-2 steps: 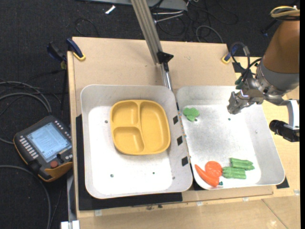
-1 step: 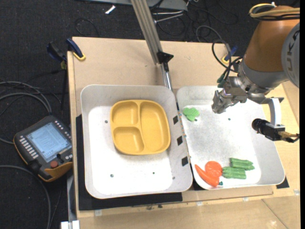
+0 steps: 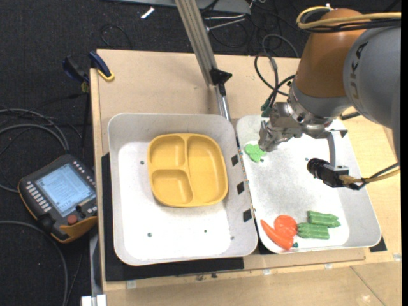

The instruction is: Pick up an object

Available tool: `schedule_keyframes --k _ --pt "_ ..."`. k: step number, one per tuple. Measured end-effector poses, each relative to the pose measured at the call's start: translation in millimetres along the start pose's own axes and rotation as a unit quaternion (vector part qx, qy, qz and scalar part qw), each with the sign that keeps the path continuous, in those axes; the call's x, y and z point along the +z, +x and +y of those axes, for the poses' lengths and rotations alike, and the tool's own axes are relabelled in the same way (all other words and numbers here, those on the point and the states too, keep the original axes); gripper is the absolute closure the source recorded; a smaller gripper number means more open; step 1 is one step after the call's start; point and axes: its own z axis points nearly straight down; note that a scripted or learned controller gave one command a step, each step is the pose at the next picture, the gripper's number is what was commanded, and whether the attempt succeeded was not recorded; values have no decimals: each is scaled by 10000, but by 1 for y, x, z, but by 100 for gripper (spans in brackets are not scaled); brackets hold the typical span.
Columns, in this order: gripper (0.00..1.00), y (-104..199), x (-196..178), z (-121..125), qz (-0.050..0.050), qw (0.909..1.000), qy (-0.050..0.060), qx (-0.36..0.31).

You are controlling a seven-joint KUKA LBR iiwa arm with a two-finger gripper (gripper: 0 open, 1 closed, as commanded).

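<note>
My gripper (image 3: pixel 266 143) hangs low over the far left corner of the right bin (image 3: pixel 357 196). Its tip is right beside a small light-green object (image 3: pixel 254 152) lying against the bin's left wall; contact is unclear. At the bin's near end lie a red tomato (image 3: pixel 285 224), an orange carrot (image 3: pixel 275 234) and two green pea pods (image 3: pixel 317 225), well away from the gripper.
The left bin (image 3: pixel 127 190) holds a yellow divided plate (image 3: pixel 187 169). A metal pole (image 3: pixel 197 30) slants up from the gap between the bins. A black cable piece (image 3: pixel 322 169) hangs off the arm above the right bin. A teach pendant (image 3: pixel 60 196) sits on the floor at left.
</note>
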Motion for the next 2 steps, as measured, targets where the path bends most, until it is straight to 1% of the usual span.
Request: schedule_keyframes --k 1,2 --pt "100 52 -6 15 2 10000 -21 -3" --pt "100 107 11 23 1 10000 -7 -2"
